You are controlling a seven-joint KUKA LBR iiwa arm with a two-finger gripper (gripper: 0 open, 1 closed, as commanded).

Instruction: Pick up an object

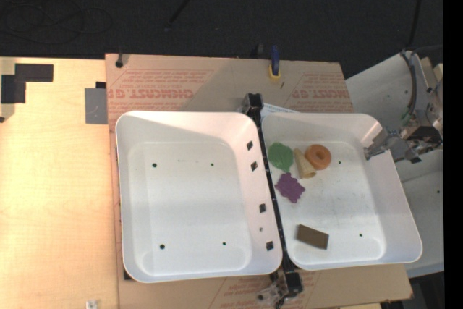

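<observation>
- Claw (376,148) at right bin's (394,228) far right rim; grip state: cannot tell.
- Inside: green lump (281,155), orange ring (317,156), purple piece (290,187), brown block (312,236).

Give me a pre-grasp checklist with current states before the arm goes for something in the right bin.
1. Targets present in right bin: green piece, orange ring, purple piece, brown block: ok.
2. Isolated target available: brown block lies apart from the rest: ok.
3. Cluster clearance: orange ring touches a tan piece; green piece close beside: not ok.
4. Gripper positioned over a target: at the bin's right rim, away from the objects: not ok.
5. Finger state: cannot tell.
</observation>
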